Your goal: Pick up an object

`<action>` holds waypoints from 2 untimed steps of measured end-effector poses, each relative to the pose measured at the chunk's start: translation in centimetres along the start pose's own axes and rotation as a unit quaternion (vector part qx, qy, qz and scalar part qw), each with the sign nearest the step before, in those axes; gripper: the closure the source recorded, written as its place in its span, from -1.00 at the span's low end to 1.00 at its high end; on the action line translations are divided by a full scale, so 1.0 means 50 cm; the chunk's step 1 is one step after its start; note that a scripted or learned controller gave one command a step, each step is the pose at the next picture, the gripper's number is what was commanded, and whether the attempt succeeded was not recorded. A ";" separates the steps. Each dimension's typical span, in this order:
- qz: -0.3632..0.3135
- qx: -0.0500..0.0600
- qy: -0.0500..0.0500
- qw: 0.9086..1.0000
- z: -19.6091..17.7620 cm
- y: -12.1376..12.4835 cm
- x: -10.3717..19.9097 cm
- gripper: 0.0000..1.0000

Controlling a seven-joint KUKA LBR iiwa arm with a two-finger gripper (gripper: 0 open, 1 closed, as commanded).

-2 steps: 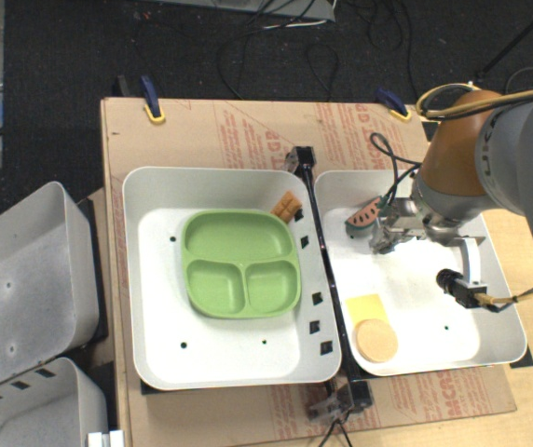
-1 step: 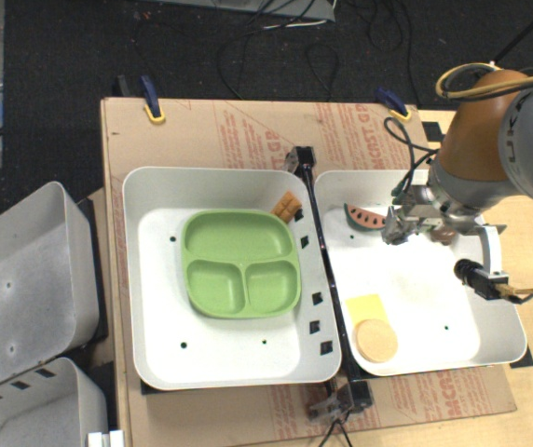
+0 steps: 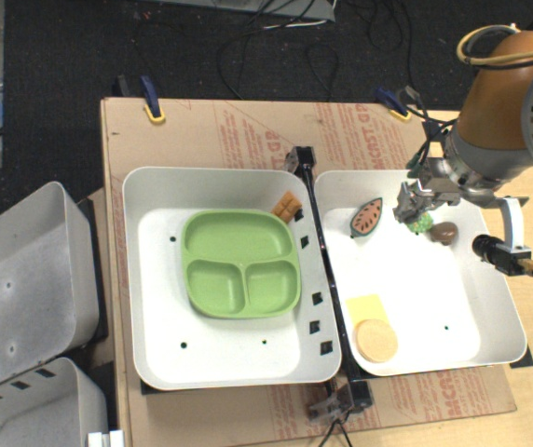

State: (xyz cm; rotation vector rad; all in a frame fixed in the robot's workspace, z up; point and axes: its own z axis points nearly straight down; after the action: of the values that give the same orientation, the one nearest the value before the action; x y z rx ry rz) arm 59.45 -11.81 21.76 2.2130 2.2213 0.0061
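Note:
My gripper (image 3: 415, 211) hangs over the back of the right bin (image 3: 490, 343), right above a small green object (image 3: 422, 222) that peeks out beneath it. A brown round piece (image 3: 444, 233) lies just to its right. A watermelon slice (image 3: 366, 218) rests to the left of the gripper. Near the front of the right bin a tan round cookie (image 3: 376, 340) overlaps a yellow square (image 3: 365, 308). The green object may be touching the fingertips; I cannot tell whether it is between them.
The left bin (image 3: 155, 343) holds a green divided plate (image 3: 241, 263) and a small orange piece (image 3: 288, 208) at its back right corner. A black divider (image 3: 322, 277) runs between the bins. Grey tubs (image 3: 24, 277) stand off the bench at left.

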 end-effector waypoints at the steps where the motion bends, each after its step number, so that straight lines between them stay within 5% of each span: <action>1: 0.000 0.001 0.000 1.000 -0.053 0.003 0.000 1.00; 2: -0.002 0.005 0.002 1.000 -0.039 -0.041 0.089 1.00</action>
State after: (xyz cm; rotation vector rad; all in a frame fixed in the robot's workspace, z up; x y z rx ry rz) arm 57.37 -7.39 23.67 2.2162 2.2312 -0.0013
